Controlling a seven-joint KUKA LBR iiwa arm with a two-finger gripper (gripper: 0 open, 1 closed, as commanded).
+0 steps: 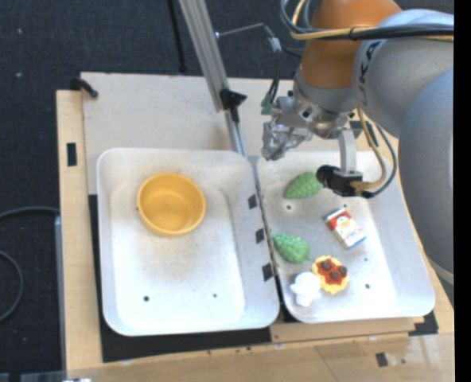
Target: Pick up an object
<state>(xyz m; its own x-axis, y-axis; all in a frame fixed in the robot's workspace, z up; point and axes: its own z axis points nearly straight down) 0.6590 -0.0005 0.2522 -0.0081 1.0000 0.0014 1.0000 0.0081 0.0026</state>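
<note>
Gripper (pixel 277 146) sits over the upper-left corner of the right bin (pixel 395 285); can't tell its state, nothing visibly held. Nearest target: green leafy toy (pixel 303 185), just below-right of it in frame, long axis tilted up toward the right.

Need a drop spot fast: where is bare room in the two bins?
Left bin: bare everywhere except the yellow bowl at its upper left. Right bin: crowded along the divider and centre; its right side and lower right corner, past the small carton, are bare.
</note>
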